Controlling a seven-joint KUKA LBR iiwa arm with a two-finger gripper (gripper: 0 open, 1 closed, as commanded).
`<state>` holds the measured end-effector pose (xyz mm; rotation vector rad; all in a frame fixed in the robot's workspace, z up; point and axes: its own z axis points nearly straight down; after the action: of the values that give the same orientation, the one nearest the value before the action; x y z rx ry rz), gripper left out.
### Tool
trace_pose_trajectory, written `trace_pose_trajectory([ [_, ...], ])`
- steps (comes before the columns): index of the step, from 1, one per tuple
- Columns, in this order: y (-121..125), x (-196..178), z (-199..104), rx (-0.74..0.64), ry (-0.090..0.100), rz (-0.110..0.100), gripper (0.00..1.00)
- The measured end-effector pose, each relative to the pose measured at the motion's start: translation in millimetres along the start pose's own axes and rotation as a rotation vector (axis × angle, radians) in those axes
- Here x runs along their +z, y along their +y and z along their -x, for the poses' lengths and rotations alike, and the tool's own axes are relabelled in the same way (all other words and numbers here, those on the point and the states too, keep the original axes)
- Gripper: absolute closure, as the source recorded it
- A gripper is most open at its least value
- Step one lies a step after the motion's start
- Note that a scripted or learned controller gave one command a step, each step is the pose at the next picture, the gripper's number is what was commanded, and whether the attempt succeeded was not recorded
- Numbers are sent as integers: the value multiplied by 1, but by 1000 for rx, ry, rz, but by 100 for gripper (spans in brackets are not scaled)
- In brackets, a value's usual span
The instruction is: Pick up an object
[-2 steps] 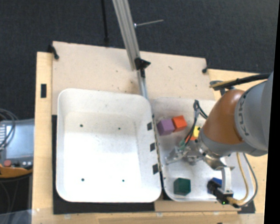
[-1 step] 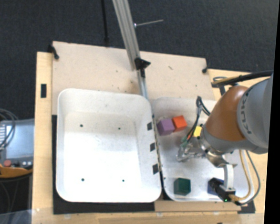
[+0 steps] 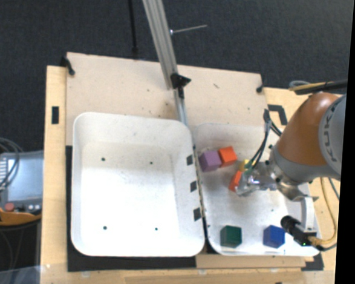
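Note:
My gripper [image 3: 242, 184] is low over the right bin [image 3: 251, 251], near its middle. A small orange-red object [image 3: 234, 182] lies right against the gripper's left side, and I cannot tell whether it is held. A purple block [image 3: 210, 160] and an orange block [image 3: 227, 156] touch each other just up and left of the gripper. A green block [image 3: 231, 235] and a blue block [image 3: 274, 236] sit apart near the bin's front wall. A small yellow-green piece [image 3: 247, 166] shows just above the gripper.
The left bin [image 3: 79, 162] stands beside the right one, their walls meeting at a row of black clips [image 3: 194, 185]. A slanted aluminium rail [image 3: 163, 40] rises behind the bins. The arm's body [image 3: 308, 141] covers the right bin's far right corner.

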<state>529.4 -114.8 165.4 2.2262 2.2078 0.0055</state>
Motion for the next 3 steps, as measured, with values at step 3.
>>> trace_pose_trajectory([
  [3, 30, -117, -48, -15, 2, -4, 100],
])
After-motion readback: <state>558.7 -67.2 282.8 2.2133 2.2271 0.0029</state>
